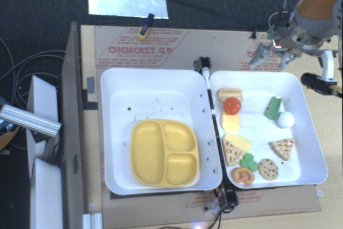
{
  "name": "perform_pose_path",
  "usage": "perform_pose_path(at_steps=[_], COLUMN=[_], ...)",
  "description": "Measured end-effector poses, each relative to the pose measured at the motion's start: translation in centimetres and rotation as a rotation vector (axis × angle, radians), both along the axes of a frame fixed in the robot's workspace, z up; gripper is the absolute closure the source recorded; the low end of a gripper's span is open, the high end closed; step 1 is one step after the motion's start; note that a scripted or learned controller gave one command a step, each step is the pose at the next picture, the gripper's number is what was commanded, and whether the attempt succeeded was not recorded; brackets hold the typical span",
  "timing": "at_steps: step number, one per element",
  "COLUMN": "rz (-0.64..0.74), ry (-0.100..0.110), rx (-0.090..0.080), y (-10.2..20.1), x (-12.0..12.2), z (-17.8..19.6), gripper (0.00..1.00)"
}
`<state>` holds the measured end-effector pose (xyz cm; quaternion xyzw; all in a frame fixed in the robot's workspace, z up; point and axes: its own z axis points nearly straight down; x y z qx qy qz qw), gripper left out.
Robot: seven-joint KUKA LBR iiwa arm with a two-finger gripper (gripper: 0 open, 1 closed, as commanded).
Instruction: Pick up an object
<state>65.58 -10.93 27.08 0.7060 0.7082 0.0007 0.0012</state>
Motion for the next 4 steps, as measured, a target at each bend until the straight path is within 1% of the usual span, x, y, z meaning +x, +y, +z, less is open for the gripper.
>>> perform_pose_path(at_steps=[1,2,3,4], rz=[-0.002,0.001,0.001,0.000], ry=[0.009,0.008,-0.003,-0.002], rx=[0.002,0.002,0.000,0.000], y=[0.2,1.7,1.6,1.5], x=[-2.6,-2.7,-2.4,-2.4], z=[-9.2,-19.1,-17.3,-17.3], gripper=[0.00,0.00,1.00,0.00])
